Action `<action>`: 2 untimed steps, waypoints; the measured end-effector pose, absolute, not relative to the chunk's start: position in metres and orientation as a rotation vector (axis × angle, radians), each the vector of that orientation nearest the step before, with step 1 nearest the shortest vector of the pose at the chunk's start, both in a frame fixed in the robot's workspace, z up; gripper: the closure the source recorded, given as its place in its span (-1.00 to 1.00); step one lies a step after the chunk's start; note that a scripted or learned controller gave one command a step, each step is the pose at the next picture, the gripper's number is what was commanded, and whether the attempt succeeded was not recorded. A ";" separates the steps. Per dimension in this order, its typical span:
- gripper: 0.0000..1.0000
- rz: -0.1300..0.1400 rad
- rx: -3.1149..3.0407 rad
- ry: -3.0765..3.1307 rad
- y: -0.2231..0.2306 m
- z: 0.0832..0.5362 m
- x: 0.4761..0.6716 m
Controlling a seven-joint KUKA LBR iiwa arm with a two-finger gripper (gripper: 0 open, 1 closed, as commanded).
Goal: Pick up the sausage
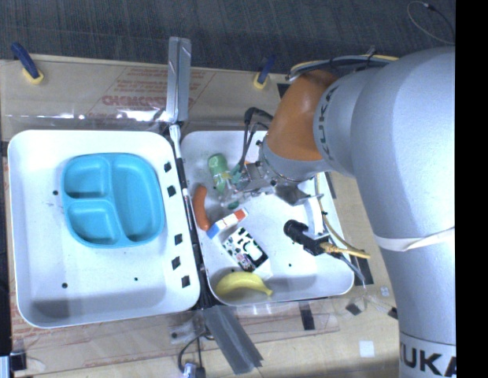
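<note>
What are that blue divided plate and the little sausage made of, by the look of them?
Blue divided plate: probably molded plastic, given its uniform colour, rounded compartments and soft sheen. Sausage: likely a plastic or rubber toy, smooth and evenly orange-red, though the view can't settle which.

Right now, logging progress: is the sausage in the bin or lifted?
In the bin: the sausage lies against the right bin's left wall.

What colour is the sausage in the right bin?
Orange-red, seen in the camera view: the sausage.

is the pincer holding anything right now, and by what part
It cannot be told. The pincer is low in the right bin beside the green bottle; the sausage lies apart by the bin's left wall, ungrasped.
</note>
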State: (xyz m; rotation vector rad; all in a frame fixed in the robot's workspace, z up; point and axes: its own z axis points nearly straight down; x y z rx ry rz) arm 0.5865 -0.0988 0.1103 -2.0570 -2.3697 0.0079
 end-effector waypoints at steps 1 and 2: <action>1.00 0.000 -2.234 -2.206 -0.102 0.093 0.527; 1.00 0.001 -2.476 -1.931 -0.118 0.093 0.576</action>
